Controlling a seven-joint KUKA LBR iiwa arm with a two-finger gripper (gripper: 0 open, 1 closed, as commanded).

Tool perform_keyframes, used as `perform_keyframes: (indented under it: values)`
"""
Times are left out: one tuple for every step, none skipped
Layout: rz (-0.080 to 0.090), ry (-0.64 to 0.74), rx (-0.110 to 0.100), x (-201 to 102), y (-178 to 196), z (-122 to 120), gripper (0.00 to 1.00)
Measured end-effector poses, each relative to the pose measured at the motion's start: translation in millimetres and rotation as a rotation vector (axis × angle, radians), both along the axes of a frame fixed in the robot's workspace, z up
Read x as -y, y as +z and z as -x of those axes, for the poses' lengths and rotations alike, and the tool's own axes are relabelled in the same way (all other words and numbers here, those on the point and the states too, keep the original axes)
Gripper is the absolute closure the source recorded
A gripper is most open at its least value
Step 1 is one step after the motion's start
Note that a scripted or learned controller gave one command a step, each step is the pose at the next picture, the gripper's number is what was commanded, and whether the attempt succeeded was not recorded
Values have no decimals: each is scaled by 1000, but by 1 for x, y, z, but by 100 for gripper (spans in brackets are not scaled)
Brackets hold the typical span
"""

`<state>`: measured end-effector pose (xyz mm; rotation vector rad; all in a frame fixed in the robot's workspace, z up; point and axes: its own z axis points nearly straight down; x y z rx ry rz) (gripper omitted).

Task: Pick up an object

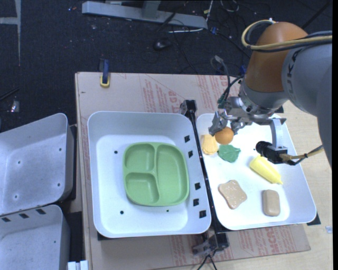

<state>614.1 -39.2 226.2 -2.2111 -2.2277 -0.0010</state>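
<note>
Right now the gripper (226, 128) sits over the orange ball (224, 136), jaws seemingly straddling it, though I cannot tell if they have closed. It should squeeze squarely and lift straight up, clear of the yellow piece (209, 144) at nine o'clock and the green piece (229, 153) at six.

Robotics lab, not a home or kitchen. Grey industrial arm (311, 68) with orange band works over a plywood bench (148, 87) holding 2 shallow white bins (100, 158), a blue clamp (105, 74) on the bench's far edge. Loose cables (174, 26) and a metal bar (142, 15) lie on dark speckled floor behind; spare white trays (31, 158) sit at left.
</note>
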Motion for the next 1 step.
perform_keyframes:
  values:
    - [0,1,0,-53,2,2,100]
